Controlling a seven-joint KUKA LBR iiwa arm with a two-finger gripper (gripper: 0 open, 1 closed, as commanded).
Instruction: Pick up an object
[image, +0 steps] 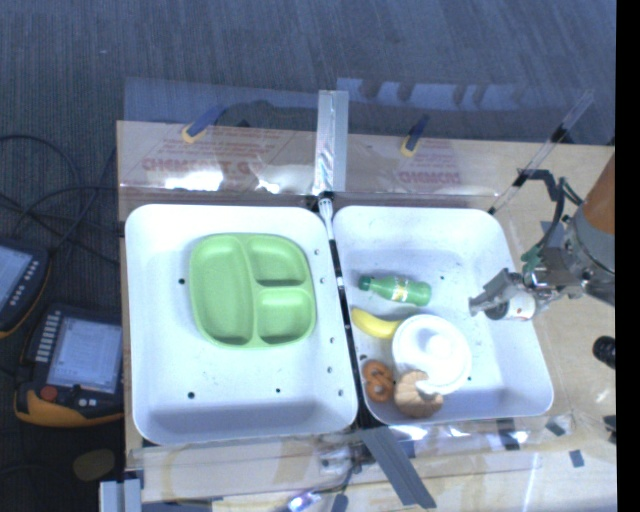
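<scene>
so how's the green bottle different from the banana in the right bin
The green bottle is green with a yellow label; the banana is plain yellow. The bottle is straight, the banana curved. The bottle lies apart from the white bowl, while the banana's end reaches the bowl's rim. Both lie on their sides in the right bin, near the divider.

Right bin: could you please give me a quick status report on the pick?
Gripper low at right bin's right side, nothing seen held. Green bottle, banana, white bowl untouched. Nothing blocking.
</scene>
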